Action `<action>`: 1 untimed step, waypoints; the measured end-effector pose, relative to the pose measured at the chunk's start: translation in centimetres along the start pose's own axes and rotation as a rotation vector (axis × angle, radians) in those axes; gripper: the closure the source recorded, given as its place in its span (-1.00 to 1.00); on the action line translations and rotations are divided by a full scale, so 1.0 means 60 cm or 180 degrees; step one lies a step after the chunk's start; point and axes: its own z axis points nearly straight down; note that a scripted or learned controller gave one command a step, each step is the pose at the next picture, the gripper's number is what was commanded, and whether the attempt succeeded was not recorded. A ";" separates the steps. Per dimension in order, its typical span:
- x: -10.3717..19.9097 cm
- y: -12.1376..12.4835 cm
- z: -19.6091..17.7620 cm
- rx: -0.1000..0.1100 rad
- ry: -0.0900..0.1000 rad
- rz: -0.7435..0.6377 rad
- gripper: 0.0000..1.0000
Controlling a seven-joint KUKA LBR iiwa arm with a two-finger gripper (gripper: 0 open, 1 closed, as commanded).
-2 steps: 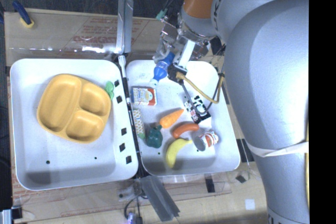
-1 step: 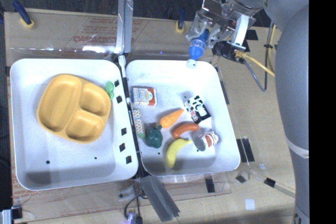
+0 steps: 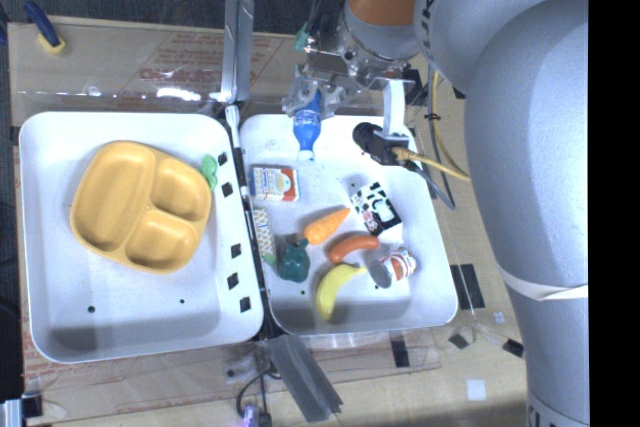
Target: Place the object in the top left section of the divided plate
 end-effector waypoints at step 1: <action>0.133 -0.018 0.112 -0.0003 -0.0003 -0.0387 1.00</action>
